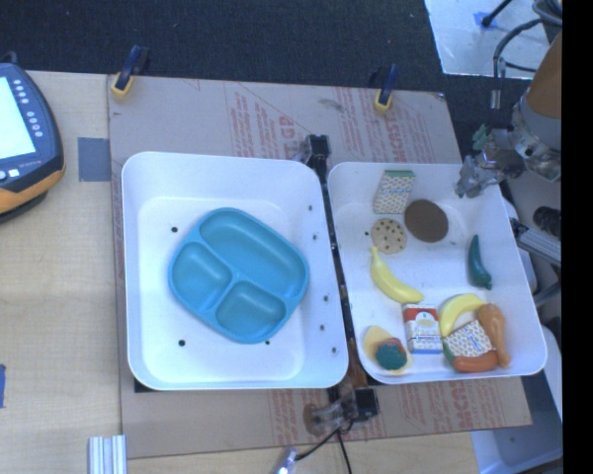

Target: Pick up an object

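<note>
The right bin (354, 196) holds several toy foods: a wafer-like pack (394, 190), a brown disc (426, 220), a cookie (387, 234), a yellow banana (392, 280), a green pepper (477, 263), a small red carton (422, 328), a second banana (460, 309), an orange sausage-like piece (491, 336) and a yellow-and-green piece (387, 350). My gripper (473, 178) hangs at the bin's upper right corner, above and right of the brown disc. Nothing shows between its fingers.
The left bin (143, 265) holds a blue divided tray (238, 275). A teach pendant (10, 136) lies at the far left of the bench. Clamps (127, 72) pin the cardboard sheet at its back edge.
</note>
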`<state>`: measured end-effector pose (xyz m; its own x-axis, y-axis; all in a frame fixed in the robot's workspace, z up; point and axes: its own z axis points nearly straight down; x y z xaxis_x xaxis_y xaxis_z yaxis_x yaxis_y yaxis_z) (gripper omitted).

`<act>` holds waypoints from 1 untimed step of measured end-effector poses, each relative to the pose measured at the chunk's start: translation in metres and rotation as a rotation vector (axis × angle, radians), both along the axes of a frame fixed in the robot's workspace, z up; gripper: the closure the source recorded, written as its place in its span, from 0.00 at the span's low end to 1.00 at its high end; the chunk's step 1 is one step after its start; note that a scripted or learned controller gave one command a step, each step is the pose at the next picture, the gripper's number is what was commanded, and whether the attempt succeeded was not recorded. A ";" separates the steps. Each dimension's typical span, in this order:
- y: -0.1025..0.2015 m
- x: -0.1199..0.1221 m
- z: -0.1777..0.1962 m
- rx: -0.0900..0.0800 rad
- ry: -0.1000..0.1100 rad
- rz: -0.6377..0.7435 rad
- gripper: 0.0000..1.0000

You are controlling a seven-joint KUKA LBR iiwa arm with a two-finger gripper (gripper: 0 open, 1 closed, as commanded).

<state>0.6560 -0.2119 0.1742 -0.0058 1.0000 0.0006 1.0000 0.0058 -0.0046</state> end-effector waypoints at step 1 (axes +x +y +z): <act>0.001 0.000 -0.054 -0.002 0.000 0.002 0.00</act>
